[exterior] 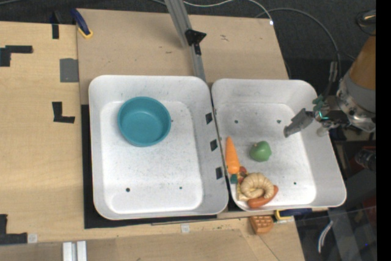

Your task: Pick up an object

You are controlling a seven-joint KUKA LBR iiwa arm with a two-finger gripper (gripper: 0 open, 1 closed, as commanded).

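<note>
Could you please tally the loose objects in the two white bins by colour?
Teal: 1, the bowl
Green: 1, the round green object
Orange: 1, the carrot
Beige: 1, the croissant
Red: 1, the curved piece under the croissant
Total: 5

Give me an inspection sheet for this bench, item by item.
Surface: two white bins side by side, left bin, right bin.
Job's things: teal bowl in left bin; green ball, carrot, croissant and red sausage in right bin.
Clutter: orange block outside the right bin.
Grippers: gripper above right bin, holding nothing.
Cables: cable behind the bench.
Surroundings: metal pole.
</note>
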